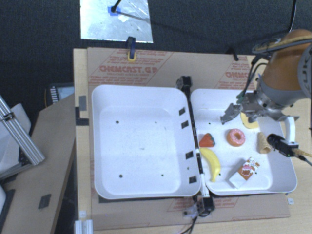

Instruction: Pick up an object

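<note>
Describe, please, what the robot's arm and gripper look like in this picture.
The arm is grey with a broad orange band above the wrist. Its gripper is dull grey metal with angular finger parts. A thin black cable runs down beside the arm, and a white bracket and a black cylindrical fitting sit at the wrist's near side.

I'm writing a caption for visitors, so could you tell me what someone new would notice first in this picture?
The grey and orange arm reaching in from the right, its gripper hanging above the right bin. Below it lies a bright cluster of toy food: a pink donut, a yellow banana and a red strawberry. The left bin beside it is plain white.
</note>
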